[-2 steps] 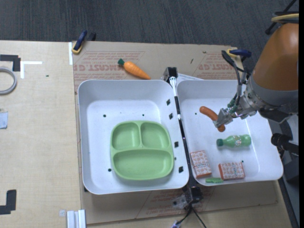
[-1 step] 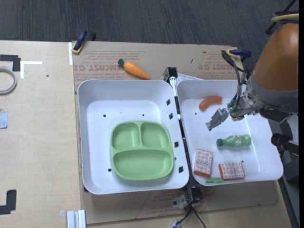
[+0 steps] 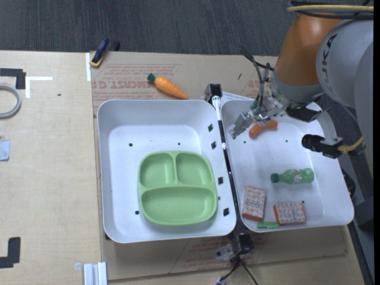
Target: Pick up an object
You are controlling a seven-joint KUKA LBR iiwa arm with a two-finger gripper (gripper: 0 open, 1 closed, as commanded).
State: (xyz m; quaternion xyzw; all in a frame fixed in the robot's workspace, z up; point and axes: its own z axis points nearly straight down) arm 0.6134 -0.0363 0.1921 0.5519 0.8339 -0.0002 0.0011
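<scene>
Orange sausage (image 3: 263,128) under gripper (image 3: 259,113), far end of right bin (image 3: 332,209); finger state unclear; best centred before closing, clear of wall.

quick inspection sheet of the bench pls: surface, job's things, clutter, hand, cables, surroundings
Surface: cardboard sheet under two white bins, left bin and right bin, side by side.
Job's things: in the right bin, an orange sausage-shaped toy, green bottle lying flat, two small printed boxes. In the left bin, a green divided plate.
Clutter: toy carrot on the cardboard behind the left bin; blue-and-yellow tool at the cardboard's corner.
Hand: the hand sits at the sausage toy; grip cannot be judged.
Cables: thin wires at the wrist; cable below the bins.
Surroundings: tan benchtop, dark floor.
</scene>
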